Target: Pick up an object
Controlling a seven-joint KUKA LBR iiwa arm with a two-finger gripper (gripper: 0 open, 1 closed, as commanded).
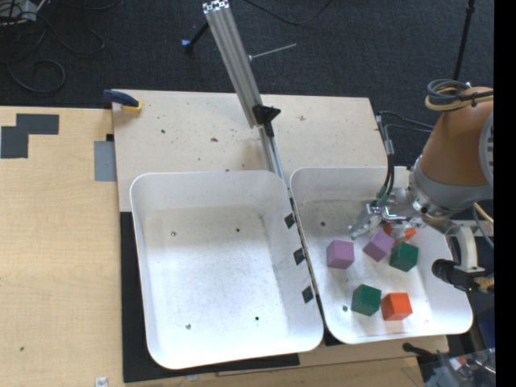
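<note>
The purple cube (377, 246) lies in the right bin (451, 317), touching a green cube (403, 256). The gripper (379, 216) hovers just beyond it; jaw state cannot be determined. Risk: the crowded neighbours may deflect a finger, causing a failed grasp.

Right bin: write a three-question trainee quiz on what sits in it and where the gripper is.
1. True or false: the right bin holds two purple cubes.
2. Which cube lies right beside the orange cube? A. a purple cube B. a green cube C. a yellow cube
3. Fill in: the gripper is over the ____ bin.

Key
1. True: one purple cube lies nearer the left bin; the other purple cube lies just below the gripper.
2. B. A second green cube lies further up.
3. Right.
</note>
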